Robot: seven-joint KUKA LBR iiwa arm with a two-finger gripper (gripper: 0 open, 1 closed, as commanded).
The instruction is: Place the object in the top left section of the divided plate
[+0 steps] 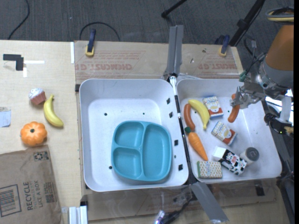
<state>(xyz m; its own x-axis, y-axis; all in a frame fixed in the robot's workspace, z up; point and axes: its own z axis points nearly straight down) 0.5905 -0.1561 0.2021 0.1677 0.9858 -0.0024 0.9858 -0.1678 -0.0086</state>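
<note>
Two bins: white, side by side at mid-frame; left bin [93, 125], right bin [264, 139].
Bench, far left of frame: a cupcake [37, 96], a loose banana [51, 112] and a small pumpkin [33, 133] lay outside the bins.
Divided plate [141, 150]: blue, flat on the floor of the left bin, toward its lower half.
Target section [130, 135]: the plate's upper-left compartment, bare.
Right bin, left side: a long sausage [188, 116], a second banana [201, 112] and a carrot [197, 144] lay close together.
Right bin, lower part: cartons and a grey can [252, 154].
Small sausage [233, 113]: tilted, upper right of the right bin, directly beneath the claw; judged to be the task's object.
Gripper [240, 99]: at the frame's right edge, above the right bin, touching or just over the sausage's upper end.
Claw state: could not be told; a grasp was not confirmed.
Progress: judged early; object well apart from the plate.
Recommendation: confirm the hold, lift clear of the wall between the bins, carry left, lower over the upper-left compartment inside its ridges, then let go low.
</note>
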